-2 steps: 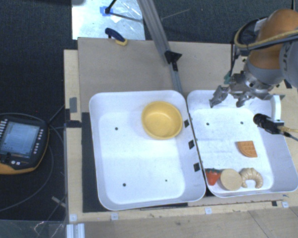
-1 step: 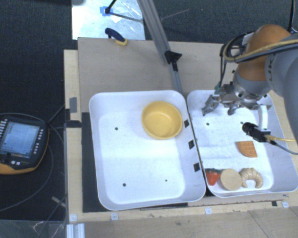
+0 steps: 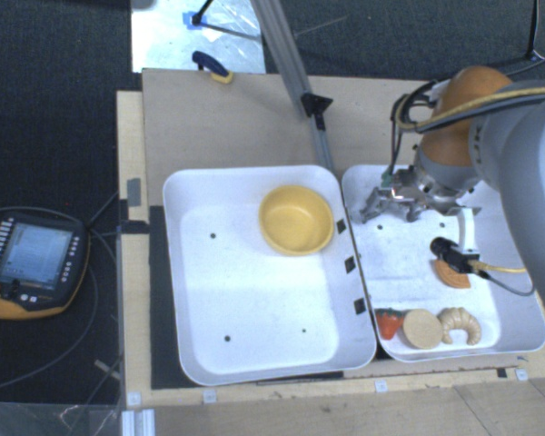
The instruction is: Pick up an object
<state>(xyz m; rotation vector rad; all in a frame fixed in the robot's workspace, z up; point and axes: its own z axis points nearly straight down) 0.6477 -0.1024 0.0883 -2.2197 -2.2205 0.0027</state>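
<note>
My gripper hangs over the far left part of the right bin, near the wall it shares with the left bin. Nothing shows in its grasp. An orange-brown flat piece lies in the middle of the right bin, partly hidden by the wrist hardware. Along that bin's near edge sit a small red item, a tan round disc and a croissant-shaped piece. A yellow bowl stands upright in the far right part of the left bin.
A grey pole slants across the bench behind the bins. A teach pendant lies on the floor to the left. The bench board runs bare behind the left bin.
</note>
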